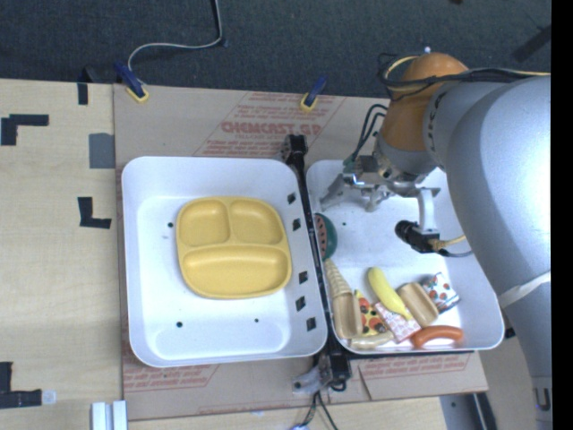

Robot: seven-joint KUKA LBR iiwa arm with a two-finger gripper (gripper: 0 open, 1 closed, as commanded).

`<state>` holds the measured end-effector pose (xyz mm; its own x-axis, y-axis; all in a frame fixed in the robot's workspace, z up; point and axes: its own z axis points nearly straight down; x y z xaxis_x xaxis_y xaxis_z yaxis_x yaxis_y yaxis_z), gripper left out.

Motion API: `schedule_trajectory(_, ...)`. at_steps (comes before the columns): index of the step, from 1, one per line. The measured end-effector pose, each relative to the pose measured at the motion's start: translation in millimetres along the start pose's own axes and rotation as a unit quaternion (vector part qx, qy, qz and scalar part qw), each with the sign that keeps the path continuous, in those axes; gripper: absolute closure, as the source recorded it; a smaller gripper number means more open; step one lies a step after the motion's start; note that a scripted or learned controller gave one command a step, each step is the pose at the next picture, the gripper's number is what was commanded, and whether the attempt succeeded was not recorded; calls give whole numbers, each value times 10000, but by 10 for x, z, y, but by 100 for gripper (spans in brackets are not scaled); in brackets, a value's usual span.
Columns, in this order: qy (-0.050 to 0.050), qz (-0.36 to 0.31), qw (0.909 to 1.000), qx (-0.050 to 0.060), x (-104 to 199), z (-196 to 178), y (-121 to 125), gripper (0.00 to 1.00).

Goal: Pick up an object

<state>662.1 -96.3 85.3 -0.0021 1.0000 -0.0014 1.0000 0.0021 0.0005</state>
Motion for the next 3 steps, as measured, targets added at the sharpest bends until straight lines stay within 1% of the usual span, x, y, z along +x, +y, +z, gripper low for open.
schedule_trajectory(1,-1,4,10000,1,26,2,63,0)
schedule_trajectory(2,0,7,10000,-5,22,-8,-500,0)
schedule_trajectory(3,1,-1,10000,-12,-74,-1,27,0)
